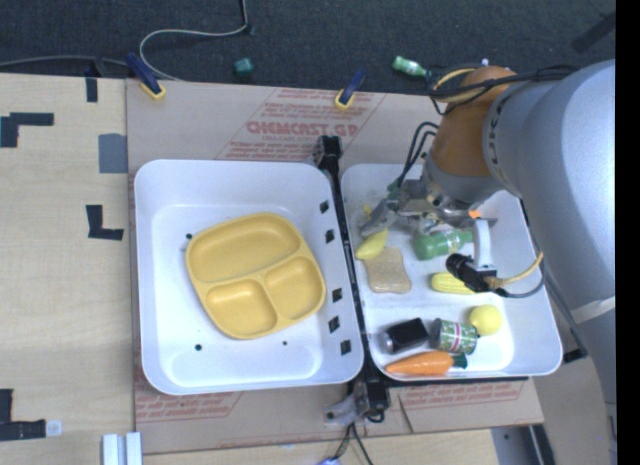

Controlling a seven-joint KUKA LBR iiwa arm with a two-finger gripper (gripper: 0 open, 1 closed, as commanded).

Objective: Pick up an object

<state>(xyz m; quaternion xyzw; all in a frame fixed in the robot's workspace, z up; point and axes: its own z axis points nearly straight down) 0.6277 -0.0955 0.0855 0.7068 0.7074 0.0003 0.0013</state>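
I have the claw (385, 215) down at about ten o'clock in the right bin (545, 343), just above the small yellow piece (371, 246); I cannot tell its state from here. The tan slice (386, 273), green object (440, 244) and banana (452, 282) crowd close by. My worry is a glancing contact that nudges the yellow piece against the bin divider (343, 253), or catches two things together.

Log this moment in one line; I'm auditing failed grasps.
arm: low over right bin | gripper: above yellow piece, grasp unconfirmed | left bin: yellow tray | carrot: untouched
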